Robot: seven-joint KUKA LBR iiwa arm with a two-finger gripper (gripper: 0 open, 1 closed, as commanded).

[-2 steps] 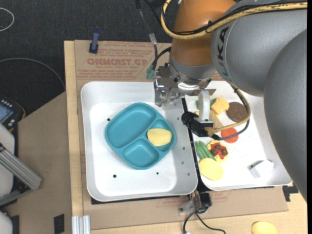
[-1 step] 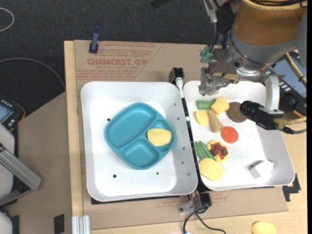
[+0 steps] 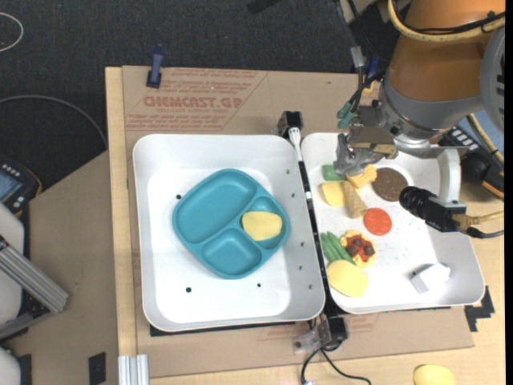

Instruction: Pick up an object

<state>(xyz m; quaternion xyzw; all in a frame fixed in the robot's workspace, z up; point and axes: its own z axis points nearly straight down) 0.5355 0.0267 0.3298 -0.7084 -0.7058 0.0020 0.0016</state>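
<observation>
Gripper [image 3: 353, 167] is hovering over cheese wedge [image 3: 362, 178] in right bin [image 3: 461, 291]; finger state cannot be told; descent needed.

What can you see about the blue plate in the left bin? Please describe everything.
The blue plate is a teal tray with rounded corners and three compartments. It looks like smooth plastic. It lies flat, turned diagonally, near the middle of the left bin. A pale yellow piece rests in its right compartment. Nothing else touches it.
</observation>
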